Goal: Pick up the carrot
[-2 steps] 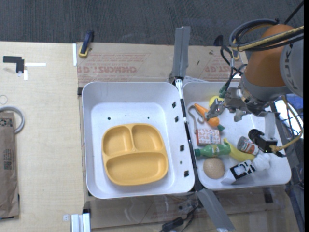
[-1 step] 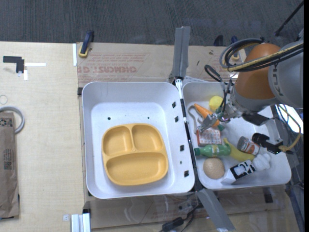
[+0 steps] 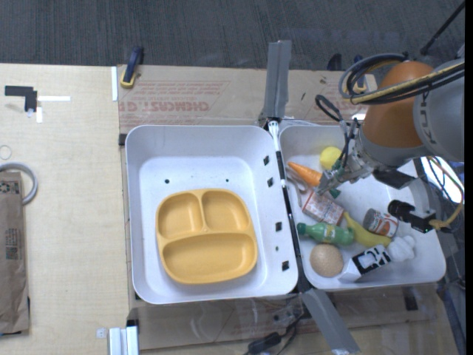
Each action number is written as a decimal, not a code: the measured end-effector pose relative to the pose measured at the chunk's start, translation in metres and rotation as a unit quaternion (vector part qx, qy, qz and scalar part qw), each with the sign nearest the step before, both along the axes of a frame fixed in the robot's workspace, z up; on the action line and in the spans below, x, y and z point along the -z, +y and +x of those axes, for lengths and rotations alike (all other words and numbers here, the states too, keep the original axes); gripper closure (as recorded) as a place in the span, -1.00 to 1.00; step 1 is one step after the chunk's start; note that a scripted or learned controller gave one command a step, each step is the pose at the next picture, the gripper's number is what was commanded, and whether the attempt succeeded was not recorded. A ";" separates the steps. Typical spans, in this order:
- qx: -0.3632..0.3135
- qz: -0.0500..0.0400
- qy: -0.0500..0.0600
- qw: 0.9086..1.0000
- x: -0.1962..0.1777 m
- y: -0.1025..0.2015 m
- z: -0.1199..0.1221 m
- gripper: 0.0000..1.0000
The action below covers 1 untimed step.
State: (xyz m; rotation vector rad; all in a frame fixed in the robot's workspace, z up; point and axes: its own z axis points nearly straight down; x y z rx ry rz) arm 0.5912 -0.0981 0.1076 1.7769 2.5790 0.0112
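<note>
While the claw (image 3: 334, 184), grip state unclear, hovers beside the carrot (image 3: 304, 173), cardboard (image 3: 177, 95) reads "CHEMCAT".

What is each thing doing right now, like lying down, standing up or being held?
carrot: lying flat in the right bin, not held.
hand: low over the right bin, beside the carrot's thick end.
green bottle: lying on its side.
banana: lying flat.
yellow divided plate: right side up in the left bin.
egg: resting near the bin's front wall.
</note>
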 end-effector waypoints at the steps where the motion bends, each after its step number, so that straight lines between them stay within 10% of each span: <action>1: 0.261 0.001 0.007 0.965 -0.083 0.041 0.002 1.00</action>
